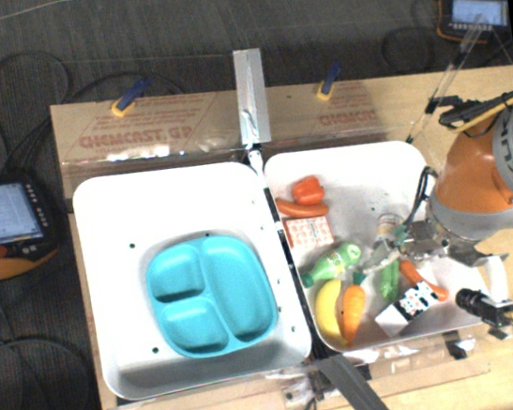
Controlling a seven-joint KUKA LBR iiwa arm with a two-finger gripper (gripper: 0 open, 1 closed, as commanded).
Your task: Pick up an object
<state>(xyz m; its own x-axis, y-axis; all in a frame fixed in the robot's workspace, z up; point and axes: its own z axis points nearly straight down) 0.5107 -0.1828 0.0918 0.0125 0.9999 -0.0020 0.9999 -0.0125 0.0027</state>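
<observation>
Toys fill the near part of the right bin, and the gripper is down low among them. The arm comes in from the right side, with its orange band just above the wrist. I think this is the reaching and grabbing step. The task is to pick up an object, and nothing looks lifted yet.

I cannot tell if the gripper is spread apart or squeezed together. It is dark and small, and mixed in with the toys.

The toys closest to the gripper are a small green piece and a thin orange piece just beside it. Either could be the one it wants, but I cannot say which. A black and white block lies near them at the front of the bin. It has spots like a cow.

Farther left there is a green bottle lying on its side. A yellow fruit touches an orange carrot-like toy. A red pepper sits near the back, above an orange hot dog shape.

The left bin holds a blue tray with three parts.

Next, the gripper would need to close on one toy only, then go straight up. The toys are packed close, so it could bump a neighbor or slip off.
</observation>
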